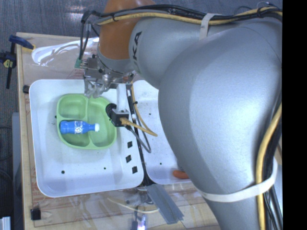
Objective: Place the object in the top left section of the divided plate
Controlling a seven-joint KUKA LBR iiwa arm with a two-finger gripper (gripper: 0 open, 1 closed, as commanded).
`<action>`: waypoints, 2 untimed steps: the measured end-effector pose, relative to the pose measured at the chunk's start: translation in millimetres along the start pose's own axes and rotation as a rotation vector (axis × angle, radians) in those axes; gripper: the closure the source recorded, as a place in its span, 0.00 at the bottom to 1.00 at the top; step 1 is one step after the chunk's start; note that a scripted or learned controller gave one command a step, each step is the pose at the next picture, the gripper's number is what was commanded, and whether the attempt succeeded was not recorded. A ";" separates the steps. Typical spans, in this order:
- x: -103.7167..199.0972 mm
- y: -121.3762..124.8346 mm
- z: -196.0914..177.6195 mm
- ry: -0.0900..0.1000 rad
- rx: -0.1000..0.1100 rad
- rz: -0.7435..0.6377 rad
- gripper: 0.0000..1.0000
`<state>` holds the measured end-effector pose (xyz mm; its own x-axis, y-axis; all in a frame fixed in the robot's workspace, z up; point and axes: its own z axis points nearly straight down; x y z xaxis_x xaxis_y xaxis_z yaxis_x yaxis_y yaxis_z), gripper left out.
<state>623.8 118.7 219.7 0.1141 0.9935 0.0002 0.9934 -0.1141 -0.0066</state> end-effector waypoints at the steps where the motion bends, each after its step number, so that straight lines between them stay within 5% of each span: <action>1: 34.5 10.9 -147.0 -0.002 -0.003 0.169 1.00; 2: 1.9 31.9 -160.3 -0.002 -0.003 0.177 1.00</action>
<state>656.7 116.8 379.7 0.2870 0.9579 -0.0028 0.9579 -0.2870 -0.0036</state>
